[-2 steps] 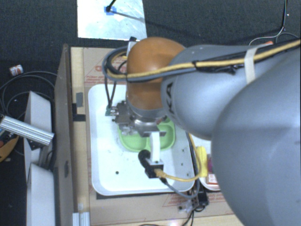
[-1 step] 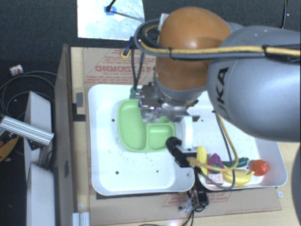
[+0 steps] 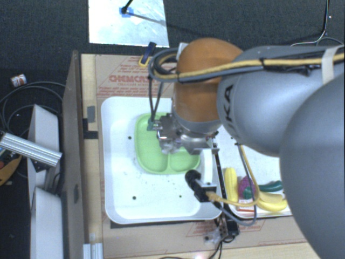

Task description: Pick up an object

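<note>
Reaching down into the left bin, the gripper sits over the green dish near that bin's right wall; the grasp step seems in hand; next comes a firm close and straight lift.

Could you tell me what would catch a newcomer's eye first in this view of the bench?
The big grey arm with its orange band fills the upper right and reaches down over the left bin. Under its wrist lies a light green plate in that bin. A yellow banana-like thing lies in the right bin.
</note>
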Action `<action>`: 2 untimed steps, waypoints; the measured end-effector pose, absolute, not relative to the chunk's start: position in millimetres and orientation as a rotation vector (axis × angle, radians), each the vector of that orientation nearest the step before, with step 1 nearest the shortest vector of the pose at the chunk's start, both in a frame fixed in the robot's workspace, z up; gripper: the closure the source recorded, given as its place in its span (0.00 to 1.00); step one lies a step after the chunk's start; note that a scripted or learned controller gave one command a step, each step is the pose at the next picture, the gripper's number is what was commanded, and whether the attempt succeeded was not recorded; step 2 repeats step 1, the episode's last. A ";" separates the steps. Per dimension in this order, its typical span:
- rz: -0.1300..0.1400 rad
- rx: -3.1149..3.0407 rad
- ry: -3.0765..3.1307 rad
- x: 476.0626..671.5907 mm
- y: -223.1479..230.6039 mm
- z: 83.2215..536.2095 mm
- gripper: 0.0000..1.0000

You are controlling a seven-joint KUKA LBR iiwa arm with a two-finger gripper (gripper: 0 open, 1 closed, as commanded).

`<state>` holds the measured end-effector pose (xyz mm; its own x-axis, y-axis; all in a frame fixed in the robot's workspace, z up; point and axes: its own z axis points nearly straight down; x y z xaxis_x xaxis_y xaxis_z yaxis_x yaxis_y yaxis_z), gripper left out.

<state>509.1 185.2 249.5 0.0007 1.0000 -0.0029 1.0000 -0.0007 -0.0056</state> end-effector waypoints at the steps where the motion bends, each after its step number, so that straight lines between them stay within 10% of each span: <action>1: -0.004 -2.211 -2.231 507.5 237.7 252.1 1.00; 2: -0.004 -2.211 -2.231 507.5 237.7 252.1 1.00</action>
